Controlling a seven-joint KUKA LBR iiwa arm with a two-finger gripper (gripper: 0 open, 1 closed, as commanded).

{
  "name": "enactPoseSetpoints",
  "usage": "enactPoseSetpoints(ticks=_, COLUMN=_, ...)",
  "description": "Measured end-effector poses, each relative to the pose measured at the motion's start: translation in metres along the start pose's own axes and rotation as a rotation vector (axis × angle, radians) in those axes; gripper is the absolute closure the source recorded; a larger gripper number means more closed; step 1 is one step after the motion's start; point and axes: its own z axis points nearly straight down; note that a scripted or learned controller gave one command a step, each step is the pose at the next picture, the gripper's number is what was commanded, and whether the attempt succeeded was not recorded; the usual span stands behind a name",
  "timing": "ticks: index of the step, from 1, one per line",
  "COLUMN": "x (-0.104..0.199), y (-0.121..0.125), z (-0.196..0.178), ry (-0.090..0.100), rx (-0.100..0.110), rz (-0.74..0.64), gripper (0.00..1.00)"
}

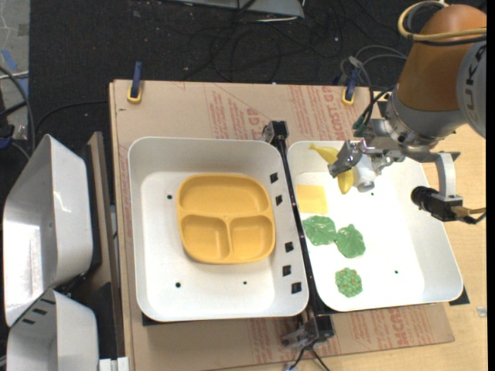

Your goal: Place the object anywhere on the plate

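So the hand (349, 163) is hanging low over the far end of the right-hand bin (433, 246), reaching in from the right under that big grey arm with the orange band (441, 52). Honestly can't tell how far open it is, the metal bits all blur together from this angle. There's a yellow banana-looking piece (343, 179) right at the hand, poking out just below it, with another yellow bit (325, 154) showing just to its left, up by the bin's far edge. Whether the hand actually has hold of it, I can't make out.

Just below the hand, toward the camera, a flat pale yellow square (312, 199) lies on the bin floor next to the divider. Further down from that are two green leafy-looking pieces (334, 234) touching each other, and then a third green one (349, 282) on its own, closer to the near rim.

Way off to the hand's left, across the divider, the left bin (155, 284) has the yellow divided plate (227, 216) sitting roughly in the middle, three compartments.

Both bins sit side by side on a cardboard-covered table (216, 103), with a couple of clamps (135, 83) along the far edge.
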Motion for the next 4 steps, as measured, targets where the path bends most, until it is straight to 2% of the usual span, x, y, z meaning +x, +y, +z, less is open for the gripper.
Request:
enactPoseSetpoints(ticks=1, x=0.052, y=-0.005, z=0.001, ry=0.000, rx=0.001, rz=0.000, gripper=1.00)
enactPoseSetpoints(ticks=2, x=0.108, y=-0.004, z=0.023, ry=0.001, rx=0.003, rz=-0.001, gripper=1.00)
enactPoseSetpoints(ticks=3, x=0.159, y=-0.001, z=0.019, ry=0.001, rx=-0.001, rz=-0.001, gripper=1.00)
enactPoseSetpoints(ticks=4, x=0.195, y=0.014, z=0.040, ry=-0.001, rx=0.000, rz=0.001, gripper=1.00)
